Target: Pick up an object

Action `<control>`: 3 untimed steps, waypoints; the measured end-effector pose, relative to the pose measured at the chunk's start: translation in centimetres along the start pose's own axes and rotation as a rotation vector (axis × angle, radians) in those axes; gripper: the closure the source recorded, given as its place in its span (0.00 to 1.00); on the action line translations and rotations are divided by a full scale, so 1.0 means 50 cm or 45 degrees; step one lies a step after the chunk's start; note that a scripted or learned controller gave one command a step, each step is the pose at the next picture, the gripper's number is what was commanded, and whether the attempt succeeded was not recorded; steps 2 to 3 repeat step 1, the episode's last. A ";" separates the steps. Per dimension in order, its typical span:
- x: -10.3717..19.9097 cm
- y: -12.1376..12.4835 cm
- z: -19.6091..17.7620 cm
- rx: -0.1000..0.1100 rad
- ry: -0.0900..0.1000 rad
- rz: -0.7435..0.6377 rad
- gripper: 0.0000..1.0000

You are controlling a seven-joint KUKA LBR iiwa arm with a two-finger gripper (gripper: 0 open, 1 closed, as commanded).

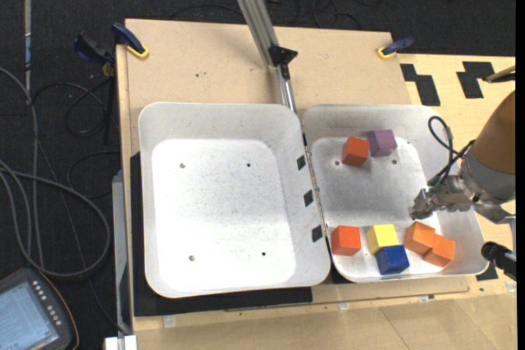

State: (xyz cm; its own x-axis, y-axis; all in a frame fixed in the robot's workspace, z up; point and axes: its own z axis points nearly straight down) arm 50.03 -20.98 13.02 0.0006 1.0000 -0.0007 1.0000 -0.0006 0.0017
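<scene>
Orange block (421,235) just under hand (423,209); contact possible, grip state unreadable from this view.

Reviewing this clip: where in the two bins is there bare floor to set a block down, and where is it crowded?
The left bin floor is bare. In the right bin, a free patch lies mid-floor between the orange block with the purple block and the front row. Crowded: the front row, especially the right corner by the gripper.
</scene>
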 end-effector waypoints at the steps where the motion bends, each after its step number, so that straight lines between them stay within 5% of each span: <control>1: -0.008 0.006 -0.127 -0.007 -0.004 -0.004 1.00; 3: -0.008 0.006 -0.127 -0.007 -0.004 -0.004 1.00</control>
